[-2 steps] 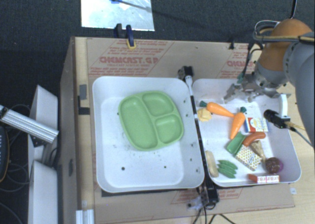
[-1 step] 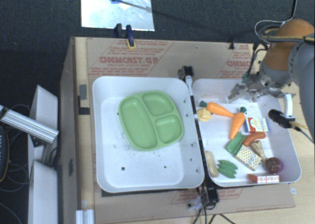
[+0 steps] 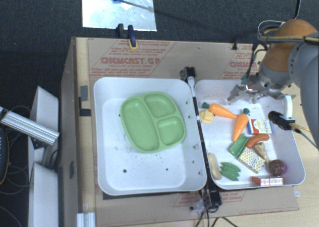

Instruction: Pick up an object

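The arm [image 3: 294, 56] reaches in from the right, wrist bent down over the far edge of the right bin [image 3: 299, 163]. Its end effector [image 3: 247, 93] hangs spread open and empty above bare bin floor. Just beside it lies a carrot [image 3: 223, 111], likely light, rigid, smooth plastic; gripping across its thick middle looks safest, since the taper could slip.
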### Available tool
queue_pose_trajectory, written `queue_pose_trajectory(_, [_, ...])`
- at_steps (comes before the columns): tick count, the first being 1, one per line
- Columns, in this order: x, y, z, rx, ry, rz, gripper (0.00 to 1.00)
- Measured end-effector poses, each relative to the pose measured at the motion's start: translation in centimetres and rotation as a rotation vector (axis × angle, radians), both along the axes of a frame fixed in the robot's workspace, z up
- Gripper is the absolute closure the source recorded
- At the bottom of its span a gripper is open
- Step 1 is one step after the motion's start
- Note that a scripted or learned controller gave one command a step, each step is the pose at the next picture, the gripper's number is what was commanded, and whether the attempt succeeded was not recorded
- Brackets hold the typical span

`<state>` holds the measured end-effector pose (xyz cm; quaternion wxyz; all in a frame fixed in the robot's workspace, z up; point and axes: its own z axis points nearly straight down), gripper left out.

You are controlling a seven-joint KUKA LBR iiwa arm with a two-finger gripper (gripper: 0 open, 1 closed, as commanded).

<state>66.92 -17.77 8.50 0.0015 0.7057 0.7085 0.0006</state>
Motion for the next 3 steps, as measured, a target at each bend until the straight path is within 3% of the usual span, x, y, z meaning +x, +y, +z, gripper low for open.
queue_pose_trajectory(3, [-0.01,0.07,0.00,0.000,0.000,0.000,0.00])
